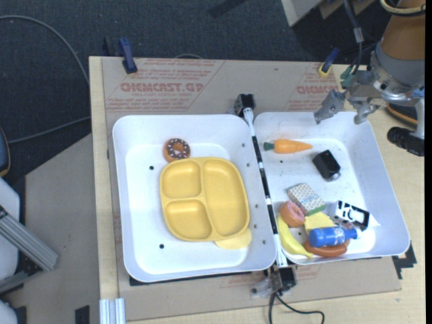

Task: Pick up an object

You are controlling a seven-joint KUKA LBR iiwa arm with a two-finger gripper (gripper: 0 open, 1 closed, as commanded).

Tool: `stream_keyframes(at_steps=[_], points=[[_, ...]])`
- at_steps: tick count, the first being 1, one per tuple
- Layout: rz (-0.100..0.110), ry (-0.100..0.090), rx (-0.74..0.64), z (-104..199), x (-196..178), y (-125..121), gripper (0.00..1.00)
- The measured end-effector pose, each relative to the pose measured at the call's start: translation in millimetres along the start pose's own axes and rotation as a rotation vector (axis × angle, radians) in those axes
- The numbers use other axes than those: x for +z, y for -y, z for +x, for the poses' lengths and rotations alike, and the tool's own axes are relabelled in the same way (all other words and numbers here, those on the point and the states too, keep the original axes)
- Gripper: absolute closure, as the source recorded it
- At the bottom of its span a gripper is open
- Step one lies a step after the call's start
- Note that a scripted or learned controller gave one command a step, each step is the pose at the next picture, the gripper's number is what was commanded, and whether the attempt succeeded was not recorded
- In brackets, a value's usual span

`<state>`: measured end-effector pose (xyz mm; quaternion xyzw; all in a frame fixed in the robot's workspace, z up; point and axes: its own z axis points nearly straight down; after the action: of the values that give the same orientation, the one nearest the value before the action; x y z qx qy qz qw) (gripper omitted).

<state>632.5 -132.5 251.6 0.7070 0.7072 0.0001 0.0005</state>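
My claw (345,108) hangs over the right bin's (385,174) far rim. Below it the floor lies bare up to the carrot (288,146) and black block (327,164) — the near corner is crowded, toys (317,225) touching, no gap between them.

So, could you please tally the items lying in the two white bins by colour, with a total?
Yellow: 2, divided plastic plate, banana
Orange: 1, toy carrot
Brown: 1, chocolate doughnut
Pink: 1, frosted doughnut
Black: 1, small block
Blue: 1, bottle
Total: 7 that I can tell apart

Toys (317,214) clustered in right bin (378,154)
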Motion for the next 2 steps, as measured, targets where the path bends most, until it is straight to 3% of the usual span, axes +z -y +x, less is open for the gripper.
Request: stream_keyframes(at_steps=[1,2], points=[[0.002,0.0,0.001,-44,103,-6,0.0],[0.003,-0.001,0.0,-37,167,15,0.0]])
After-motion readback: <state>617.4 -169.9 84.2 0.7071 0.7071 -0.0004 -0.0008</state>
